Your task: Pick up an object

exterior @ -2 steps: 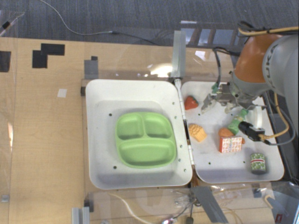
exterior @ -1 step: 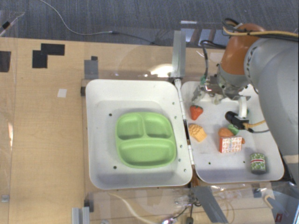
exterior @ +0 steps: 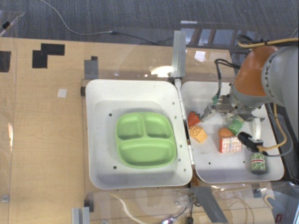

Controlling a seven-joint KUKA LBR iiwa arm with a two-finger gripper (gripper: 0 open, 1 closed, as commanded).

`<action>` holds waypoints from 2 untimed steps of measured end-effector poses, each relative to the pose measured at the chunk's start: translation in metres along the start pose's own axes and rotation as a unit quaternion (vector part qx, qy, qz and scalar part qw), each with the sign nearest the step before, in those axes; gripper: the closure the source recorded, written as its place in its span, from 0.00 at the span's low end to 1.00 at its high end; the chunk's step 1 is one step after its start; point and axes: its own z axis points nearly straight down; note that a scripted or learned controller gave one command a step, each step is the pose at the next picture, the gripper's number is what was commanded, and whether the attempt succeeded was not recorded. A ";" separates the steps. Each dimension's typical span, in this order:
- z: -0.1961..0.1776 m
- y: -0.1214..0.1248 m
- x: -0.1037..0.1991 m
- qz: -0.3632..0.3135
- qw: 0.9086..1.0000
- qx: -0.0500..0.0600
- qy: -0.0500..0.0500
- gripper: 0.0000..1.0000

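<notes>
My gripper (exterior: 218,110) hangs low over the upper middle of the right bin (exterior: 205,90), under the grey arm with its orange band. A small red-orange item (exterior: 193,119) lies just left of it. A green item (exterior: 235,125) sits right below and to the right of the gripper, partly under the wrist. I cannot tell whether it touches the gripper. A yellow-orange waffled piece (exterior: 198,135) and a red-and-white box (exterior: 230,144) lie nearer the front. A small green-labelled can (exterior: 257,163) stands at the front right corner.
The left bin (exterior: 100,171) holds a green divided plate (exterior: 145,139) in its middle. A raised divider (exterior: 183,125) separates the two bins. A white cylinder (exterior: 256,126) lies by the right bin's right wall.
</notes>
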 end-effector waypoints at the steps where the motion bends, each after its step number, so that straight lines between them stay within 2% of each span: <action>1: 0.004 0.067 -0.020 -0.003 1.000 0.001 0.000 0.00; 2: -0.010 0.003 0.016 -0.001 1.000 0.005 0.001 0.00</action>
